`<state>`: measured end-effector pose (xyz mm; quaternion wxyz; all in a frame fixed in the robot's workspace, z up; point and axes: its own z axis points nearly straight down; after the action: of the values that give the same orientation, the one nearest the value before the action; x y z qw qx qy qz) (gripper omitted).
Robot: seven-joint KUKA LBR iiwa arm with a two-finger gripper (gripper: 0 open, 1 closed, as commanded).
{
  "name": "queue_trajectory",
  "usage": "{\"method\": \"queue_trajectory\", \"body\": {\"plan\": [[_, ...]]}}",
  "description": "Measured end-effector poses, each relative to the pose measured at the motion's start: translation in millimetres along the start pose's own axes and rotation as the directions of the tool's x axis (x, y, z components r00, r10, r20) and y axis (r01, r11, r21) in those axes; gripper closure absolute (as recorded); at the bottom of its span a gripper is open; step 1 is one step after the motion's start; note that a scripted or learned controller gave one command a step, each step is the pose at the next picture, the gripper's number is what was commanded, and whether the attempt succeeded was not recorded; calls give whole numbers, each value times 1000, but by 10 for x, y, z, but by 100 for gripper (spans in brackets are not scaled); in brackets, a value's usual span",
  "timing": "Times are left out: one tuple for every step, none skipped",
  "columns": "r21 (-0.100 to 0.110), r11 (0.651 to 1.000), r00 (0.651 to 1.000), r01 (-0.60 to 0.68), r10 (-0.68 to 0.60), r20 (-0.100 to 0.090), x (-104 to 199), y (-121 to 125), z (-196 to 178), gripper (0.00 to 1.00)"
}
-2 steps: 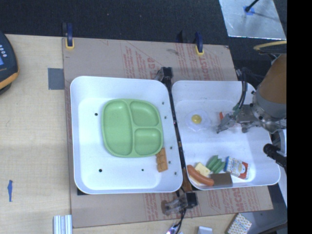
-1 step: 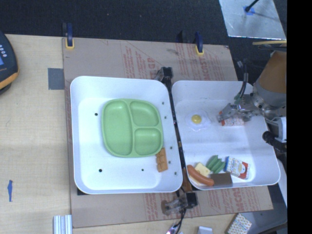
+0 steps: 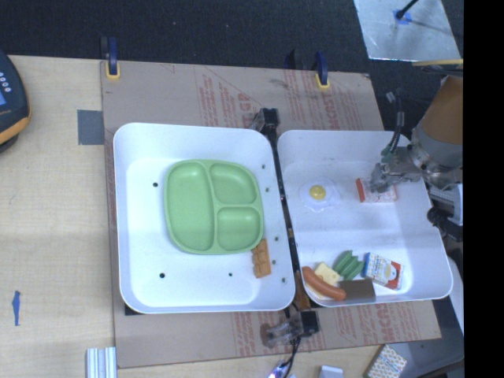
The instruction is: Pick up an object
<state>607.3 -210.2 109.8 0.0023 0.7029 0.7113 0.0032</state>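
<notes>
Reaching in from the right, the gripper is hovering over a red-and-white packet in the right bin. Whether its jaws are gaping or closed, I cannot tell.

- We see the arm cut off at the right side, only its wrist end in view.
- The gripper covers part of a small red and white object in the right bin; we cannot identify it.
- The pile of toy food at the bin's near edge overlaps, so some pieces are half hidden.
- The device at far left is cut off.
</notes>
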Motion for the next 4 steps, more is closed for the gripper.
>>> {"method": "queue_trajectory", "body": {"plan": [[2, 1000, 1000, 0, 0, 0, -1, -7, 11, 0], [2, 1000, 1000, 2, -2, 0, -8, -4, -97, 100], [3, 1000, 1000, 2, -2, 0, -9, -5, -94, 0], [3, 1000, 1000, -5, 5, 11, 272, 19, 140, 0]]}}
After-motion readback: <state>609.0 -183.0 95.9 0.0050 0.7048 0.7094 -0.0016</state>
